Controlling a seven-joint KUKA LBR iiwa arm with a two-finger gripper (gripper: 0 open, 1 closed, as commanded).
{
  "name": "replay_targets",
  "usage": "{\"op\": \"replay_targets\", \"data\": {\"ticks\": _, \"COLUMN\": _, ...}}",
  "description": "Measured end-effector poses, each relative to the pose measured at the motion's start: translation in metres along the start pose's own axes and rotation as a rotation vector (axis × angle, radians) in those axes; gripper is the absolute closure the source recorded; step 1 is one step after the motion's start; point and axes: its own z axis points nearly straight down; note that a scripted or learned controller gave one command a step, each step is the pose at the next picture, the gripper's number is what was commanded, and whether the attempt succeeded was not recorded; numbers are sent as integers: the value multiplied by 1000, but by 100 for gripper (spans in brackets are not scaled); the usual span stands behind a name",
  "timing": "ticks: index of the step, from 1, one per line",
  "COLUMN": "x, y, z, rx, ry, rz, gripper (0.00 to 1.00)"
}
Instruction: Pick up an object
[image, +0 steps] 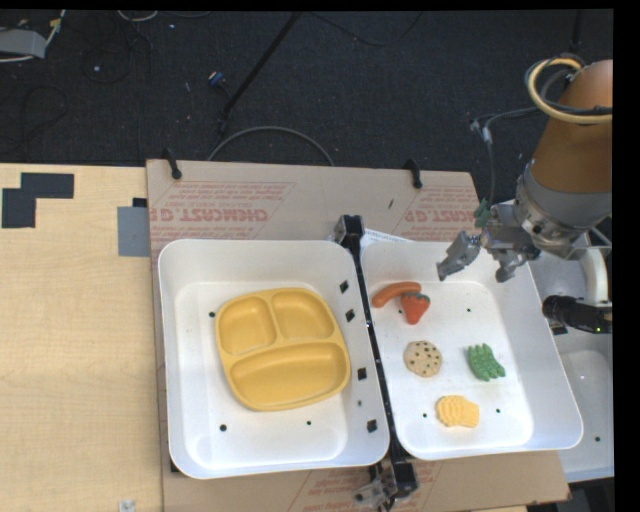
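In the right bin (540, 420) lie several toy foods: an orange sausage (394, 292), a red-orange carrot (416, 307), a chocolate-chip cookie (423, 358), a green bean bunch (485, 362) and a yellow corn piece (458, 411). My gripper (484, 258) hangs over the bin's far right corner, above and to the right of the carrot, apart from every item. Its two grey fingers are spread wide with nothing between them.
The left bin (190, 300) holds a yellow divided plate (282, 347). A black divider (366, 340) separates the bins. The arm's grey body with its orange band (575, 150) stands over the right bin's far right corner. Cardboard lies under both bins.
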Motion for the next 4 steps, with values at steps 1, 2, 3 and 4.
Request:
{"op": "replay_targets", "data": {"ticks": 1, "x": 0, "y": 2, "z": -5, "rx": -9, "ry": -1, "rz": -1, "gripper": 0}}
{"op": "replay_targets", "data": {"ticks": 2, "x": 2, "y": -3, "z": 59, "rx": -3, "ry": 0, "rz": -1, "gripper": 0}}
{"op": "replay_targets", "data": {"ticks": 3, "x": 0, "y": -6, "z": 103, "rx": -4, "ry": 0, "rz": 0, "gripper": 0}}
{"op": "replay_targets", "data": {"ticks": 4, "x": -10, "y": -5, "z": 157, "rx": -4, "ry": 0, "rz": 1, "gripper": 0}}
